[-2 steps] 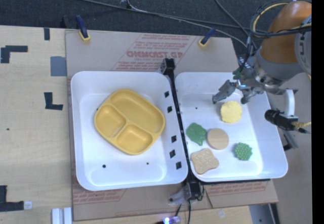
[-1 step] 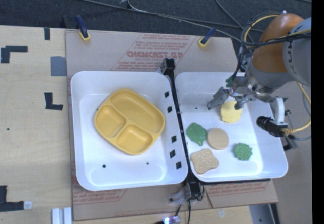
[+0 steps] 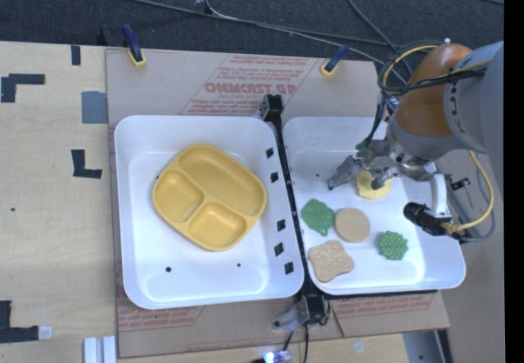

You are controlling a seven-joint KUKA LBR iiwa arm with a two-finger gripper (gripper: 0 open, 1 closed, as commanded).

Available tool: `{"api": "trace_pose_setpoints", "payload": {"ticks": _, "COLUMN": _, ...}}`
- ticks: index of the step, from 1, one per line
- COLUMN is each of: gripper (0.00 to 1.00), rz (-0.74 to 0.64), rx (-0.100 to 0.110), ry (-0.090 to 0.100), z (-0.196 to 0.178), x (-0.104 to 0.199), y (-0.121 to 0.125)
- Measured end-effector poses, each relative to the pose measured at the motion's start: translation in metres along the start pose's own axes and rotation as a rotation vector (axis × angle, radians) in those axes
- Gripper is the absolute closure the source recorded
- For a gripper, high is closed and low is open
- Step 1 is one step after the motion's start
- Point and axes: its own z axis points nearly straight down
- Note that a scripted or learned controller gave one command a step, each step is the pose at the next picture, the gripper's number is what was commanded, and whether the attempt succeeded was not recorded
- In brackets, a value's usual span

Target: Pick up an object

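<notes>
My gripper [image 3: 357, 182] hangs low over the back of the right bin [image 3: 311, 133], its two fingers spread open. A small yellow piece [image 3: 368, 189] lies on the bin floor just under the right finger, partly hidden by it; nothing sits between the fingers. In front of the gripper lie a green leafy piece [image 3: 317, 215], a round tan cookie [image 3: 353, 224], a green bumpy ball [image 3: 393, 245] and a slice of toast [image 3: 331, 260].
The left bin [image 3: 131, 189] holds a yellow divided plate [image 3: 210, 196]. A black divider [image 3: 281, 181] runs between the bins. Cables loop around the arm's wrist at the right, beside the right bin's rim.
</notes>
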Motion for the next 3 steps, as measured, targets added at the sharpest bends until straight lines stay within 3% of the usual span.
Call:
{"api": "trace_pose_setpoints", "payload": {"ticks": 1, "gripper": 1.00, "rz": -0.002, "rx": -0.004, "ry": 0.000, "z": -0.013, "x": 0.001, "y": 0.001}}
{"api": "trace_pose_setpoints", "payload": {"ticks": 3, "gripper": 1.00, "rz": -0.001, "rx": -0.011, "ry": -0.001, "z": -0.134, "x": 0.009, "y": 0.012}}
